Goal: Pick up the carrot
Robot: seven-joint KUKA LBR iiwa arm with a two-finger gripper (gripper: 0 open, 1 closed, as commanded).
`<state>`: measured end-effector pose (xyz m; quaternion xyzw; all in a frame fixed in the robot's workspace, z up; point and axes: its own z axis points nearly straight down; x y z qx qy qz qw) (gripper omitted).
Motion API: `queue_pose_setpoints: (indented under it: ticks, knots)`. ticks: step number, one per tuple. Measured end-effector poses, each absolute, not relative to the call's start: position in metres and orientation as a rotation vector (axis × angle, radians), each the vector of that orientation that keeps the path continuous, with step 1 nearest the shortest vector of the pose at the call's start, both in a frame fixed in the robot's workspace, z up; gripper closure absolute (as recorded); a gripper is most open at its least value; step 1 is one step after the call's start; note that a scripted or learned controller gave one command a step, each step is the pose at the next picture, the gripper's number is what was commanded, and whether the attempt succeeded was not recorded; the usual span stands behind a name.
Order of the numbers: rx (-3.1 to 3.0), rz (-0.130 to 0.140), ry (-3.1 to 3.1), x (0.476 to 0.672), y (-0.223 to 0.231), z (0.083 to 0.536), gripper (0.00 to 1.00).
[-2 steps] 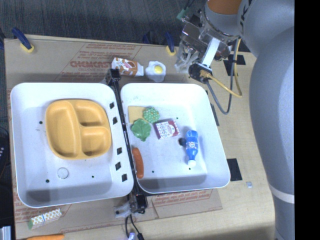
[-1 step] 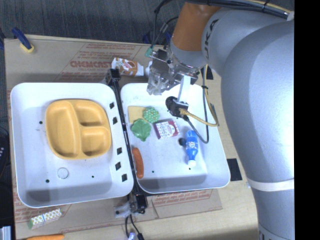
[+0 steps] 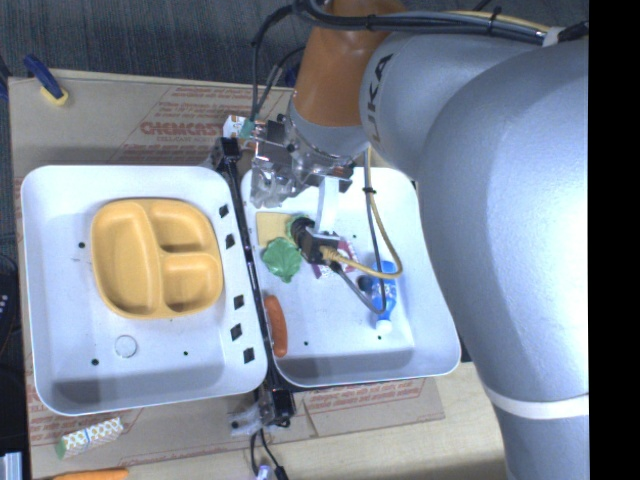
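Near the lower middle of the frame, the carrot [image 3: 276, 326] lies in the right bin [image 3: 430, 348], tight against that bin's left wall, just beside the ridge where the two bins meet. Its long axis runs almost straight up and down the frame, with a slight lean; which end is the tip is too small to tell.

Higher in the frame, the gripper [image 3: 279, 181] hangs over the upper left part of the right bin, well apart from the carrot. Whether it is open or closed I cannot tell, as cables and the wrist crowd it.

The main risk, as I judge it, is the wall. With the carrot hugging it, one side of the gripper may land on the rim or ridge instead of slipping down beside the carrot, so the close would miss or flick it away. A close along the long axis rather than across it would likely slide off. The green leafy piece [image 3: 282, 257], the pale yellow block [image 3: 271, 227] and the blue object [image 3: 382, 298] sit between, so a low approach could snag or scatter them. The yellow divided tray [image 3: 155, 256] in the left bin [image 3: 50, 268] looks safely clear.
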<state>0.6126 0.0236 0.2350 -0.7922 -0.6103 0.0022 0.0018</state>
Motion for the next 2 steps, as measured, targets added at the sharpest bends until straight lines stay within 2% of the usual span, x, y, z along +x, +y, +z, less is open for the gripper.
queue_pose_setpoints:
  ticks: [1,2]
  knots:
    - [-2.746,0.005,-1.525,0.593,-0.074,0.258,1.0]
    - [-2.721,0.004,-1.566,0.531,-0.134,0.329,1.0]
